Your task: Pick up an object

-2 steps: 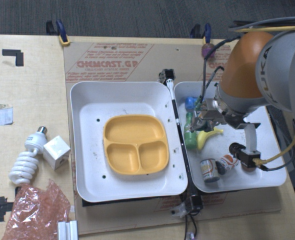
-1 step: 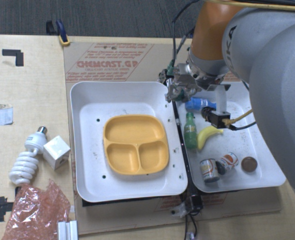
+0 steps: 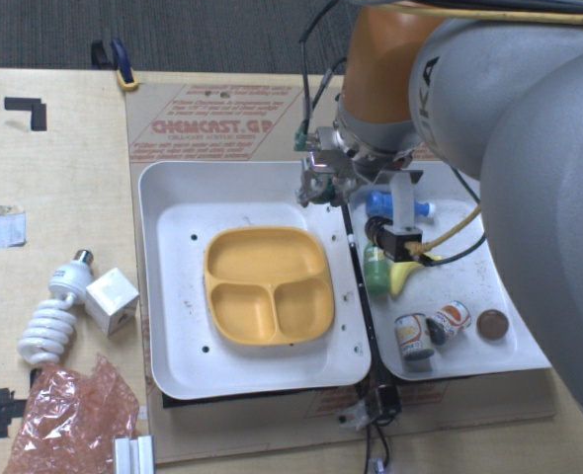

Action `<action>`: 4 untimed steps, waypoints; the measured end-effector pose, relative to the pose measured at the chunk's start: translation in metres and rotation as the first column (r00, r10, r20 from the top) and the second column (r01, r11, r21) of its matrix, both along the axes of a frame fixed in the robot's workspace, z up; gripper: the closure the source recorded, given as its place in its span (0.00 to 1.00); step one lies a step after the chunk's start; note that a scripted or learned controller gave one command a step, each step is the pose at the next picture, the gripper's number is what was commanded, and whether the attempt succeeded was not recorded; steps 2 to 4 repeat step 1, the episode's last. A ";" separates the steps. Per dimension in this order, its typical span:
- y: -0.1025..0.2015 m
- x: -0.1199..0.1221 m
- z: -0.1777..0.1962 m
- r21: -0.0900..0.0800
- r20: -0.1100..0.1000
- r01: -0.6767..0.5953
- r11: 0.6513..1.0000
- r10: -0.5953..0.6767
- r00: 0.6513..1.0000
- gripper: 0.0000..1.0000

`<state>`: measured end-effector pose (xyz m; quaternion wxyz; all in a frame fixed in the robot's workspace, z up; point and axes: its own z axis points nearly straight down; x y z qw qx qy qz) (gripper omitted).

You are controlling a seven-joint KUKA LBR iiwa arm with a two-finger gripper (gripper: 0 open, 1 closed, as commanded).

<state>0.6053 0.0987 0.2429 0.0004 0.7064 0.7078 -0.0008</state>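
Observation:
A yellow divided tray [image 3: 269, 283] lies in the left bin [image 3: 173, 265]. The right bin [image 3: 509, 358] holds a blue and white bottle [image 3: 385, 205], a green bottle [image 3: 376, 271], a yellow piece [image 3: 405, 278], two small cans [image 3: 411, 337] [image 3: 451, 320] and a brown disc [image 3: 492, 324]. My gripper [image 3: 318, 182] hangs over the far end of the wall between the two bins, above and behind the yellow tray. Nothing can be seen held in it. The wrist and orange band [image 3: 390, 57] hide part of the right bin's far side.
On the bench left of the bins lie a white spiral bulb [image 3: 54, 314], a small white box [image 3: 112, 299] and a crumpled pink plastic bag [image 3: 69, 418]. A printed cardboard sheet [image 3: 212, 121] lies behind the bins. Cables [image 3: 450, 235] trail over the right bin.

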 end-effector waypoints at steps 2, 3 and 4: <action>-0.069 -0.063 -0.010 0.000 0.000 0.002 1.000 -0.002 1.000 1.00; -0.069 -0.063 -0.010 0.000 0.000 0.002 1.000 -0.002 1.000 1.00; -0.069 -0.063 -0.010 0.000 0.000 0.002 1.000 -0.002 1.000 1.00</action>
